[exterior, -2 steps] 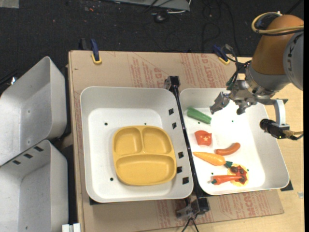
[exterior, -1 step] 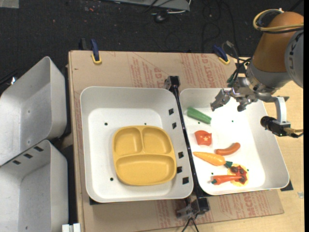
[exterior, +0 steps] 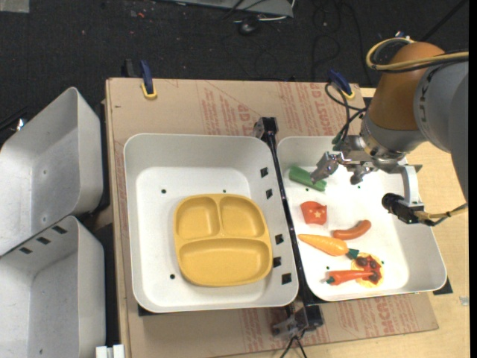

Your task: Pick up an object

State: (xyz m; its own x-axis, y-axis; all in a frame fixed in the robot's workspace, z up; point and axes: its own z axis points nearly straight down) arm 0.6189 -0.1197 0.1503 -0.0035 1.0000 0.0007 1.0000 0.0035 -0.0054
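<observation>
My gripper (exterior: pixel 343 170) hangs over the back of the right bin (exterior: pixel 425 263), open, with nothing between its fingers. Its left finger (exterior: pixel 325 168) is just above the right end of a green cylinder (exterior: pixel 304 177) lying by the bin's left wall. Further toward the front lie a red pepper piece (exterior: pixel 314 212), a red sausage (exterior: pixel 351 230), an orange carrot (exterior: pixel 325 244) and a small red and yellow toy (exterior: pixel 359 271).
The left bin (exterior: pixel 149 177) holds a yellow divided plate (exterior: pixel 222 239). A black divider (exterior: pixel 277 185) runs between the bins. Two white tubs (exterior: pixel 45 200) stand off the bench at the left. A black cable fitting (exterior: pixel 399 207) hangs beside the wrist.
</observation>
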